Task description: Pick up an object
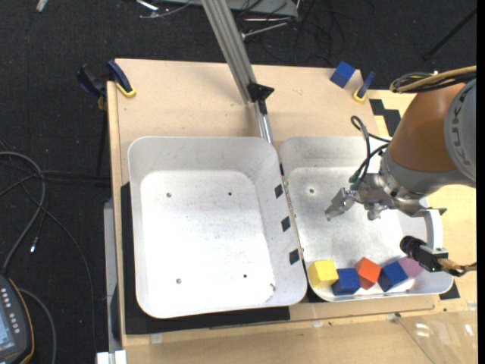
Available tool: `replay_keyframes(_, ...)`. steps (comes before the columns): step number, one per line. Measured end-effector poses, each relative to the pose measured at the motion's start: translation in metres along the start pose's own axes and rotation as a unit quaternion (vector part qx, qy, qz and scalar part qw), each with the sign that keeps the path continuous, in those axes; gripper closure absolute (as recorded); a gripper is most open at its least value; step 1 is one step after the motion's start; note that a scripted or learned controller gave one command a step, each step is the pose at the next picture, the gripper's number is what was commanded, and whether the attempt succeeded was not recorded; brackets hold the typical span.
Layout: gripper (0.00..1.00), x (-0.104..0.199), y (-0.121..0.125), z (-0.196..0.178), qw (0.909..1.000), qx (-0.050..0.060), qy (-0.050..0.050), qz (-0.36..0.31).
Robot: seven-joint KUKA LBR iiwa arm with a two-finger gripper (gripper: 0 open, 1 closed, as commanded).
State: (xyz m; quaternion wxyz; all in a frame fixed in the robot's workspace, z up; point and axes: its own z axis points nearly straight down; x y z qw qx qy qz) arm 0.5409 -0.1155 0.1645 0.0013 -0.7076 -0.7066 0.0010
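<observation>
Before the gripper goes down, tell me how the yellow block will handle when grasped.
The yellow block looks rigid with flat faces, so it probably won't roll. It sits against the blue block near the bin's front wall, so fingers may struggle to fit. It is probably light.

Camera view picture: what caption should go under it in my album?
Robot arm's pincer hovers in the right bin above coloured blocks along its near edge.
</observation>
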Motion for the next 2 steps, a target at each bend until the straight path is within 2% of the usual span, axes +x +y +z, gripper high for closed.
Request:
replay_keyframes(1, 0.0, -0.013, -0.021, 0.034, 1.0, 0.001, 0.0, 0.001)
replay_keyframes(2, 0.0, -0.01, -0.019, 0.047, 1.0, 0.0, 0.0, 0.0)
